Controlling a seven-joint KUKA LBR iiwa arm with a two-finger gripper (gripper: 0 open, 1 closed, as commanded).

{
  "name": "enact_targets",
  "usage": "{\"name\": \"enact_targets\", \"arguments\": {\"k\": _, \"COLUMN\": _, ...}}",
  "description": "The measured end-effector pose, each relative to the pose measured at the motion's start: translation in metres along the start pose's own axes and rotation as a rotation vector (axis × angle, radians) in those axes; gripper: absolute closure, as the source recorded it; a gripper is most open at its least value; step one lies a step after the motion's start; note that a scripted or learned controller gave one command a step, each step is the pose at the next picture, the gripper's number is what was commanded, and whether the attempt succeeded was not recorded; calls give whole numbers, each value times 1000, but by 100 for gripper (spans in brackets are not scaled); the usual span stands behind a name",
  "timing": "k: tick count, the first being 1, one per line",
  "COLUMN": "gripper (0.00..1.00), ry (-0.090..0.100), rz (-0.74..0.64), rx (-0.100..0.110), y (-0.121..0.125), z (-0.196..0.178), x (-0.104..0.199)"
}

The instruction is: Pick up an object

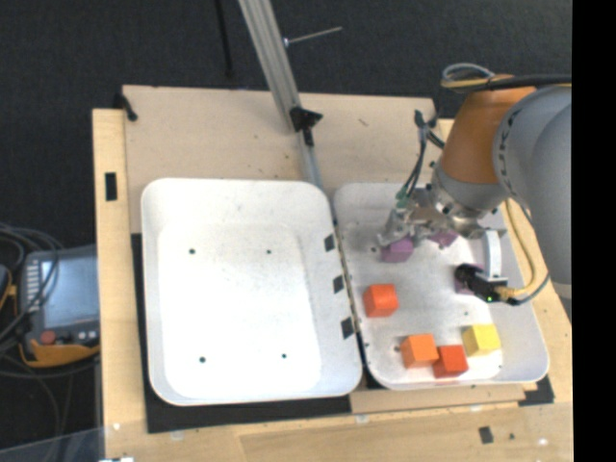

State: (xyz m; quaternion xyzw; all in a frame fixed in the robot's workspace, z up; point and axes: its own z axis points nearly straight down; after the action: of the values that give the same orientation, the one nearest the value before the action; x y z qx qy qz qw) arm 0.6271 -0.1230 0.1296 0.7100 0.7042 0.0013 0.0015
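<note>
Your gripper (402, 231) sits low over the upper part of the right bin (520, 369), right at a purple block (396, 249); whether its fingers grip the block or merely touch it, you cannot tell. Below it lies an orange cube (381, 299), apart from the rest. Along the bin's near edge you see another orange block (418, 349), a red block (450, 360) (touching it) and a yellow block (480, 339).

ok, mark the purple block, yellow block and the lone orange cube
purple block (396, 249): camera view, its visible face under the gripper.
yellow block (480, 339): camera view, top face.
lone orange cube (381, 299): camera view, top face.
</note>
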Motion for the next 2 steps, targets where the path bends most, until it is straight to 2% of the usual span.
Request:
{"name": "enact_targets", "arguments": {"k": 1, "gripper": 100, "ry": 0, "rz": -7, "rx": -2, "y": -6, "z": -56, "x": 6}}
{"name": "enact_targets", "arguments": {"k": 2, "gripper": 100, "ry": 0, "rz": -9, "rx": 1, "y": -5, "z": -73, "x": 4}}
